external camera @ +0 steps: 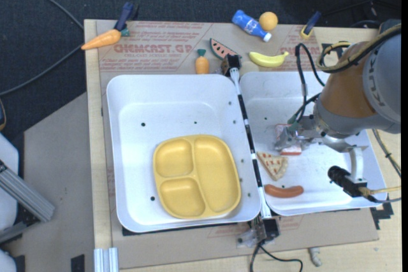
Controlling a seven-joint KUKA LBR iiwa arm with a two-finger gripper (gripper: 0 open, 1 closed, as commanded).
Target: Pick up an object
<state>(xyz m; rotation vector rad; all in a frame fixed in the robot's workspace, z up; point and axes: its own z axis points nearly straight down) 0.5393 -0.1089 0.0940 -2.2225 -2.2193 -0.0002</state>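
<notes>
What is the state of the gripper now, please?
Gripper: low in the right bin, just above the waffle piece; open or closed cannot be told.

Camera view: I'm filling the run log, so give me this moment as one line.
arm: over right bin | gripper: low, above waffle slice | sausage: untouched | yellow tray: left bin

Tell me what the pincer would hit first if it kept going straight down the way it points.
Probably the bare floor of the right bin, just above the waffle wedge. The pincer hangs over that spot, though depth is hard to judge from this slanted view.
</notes>
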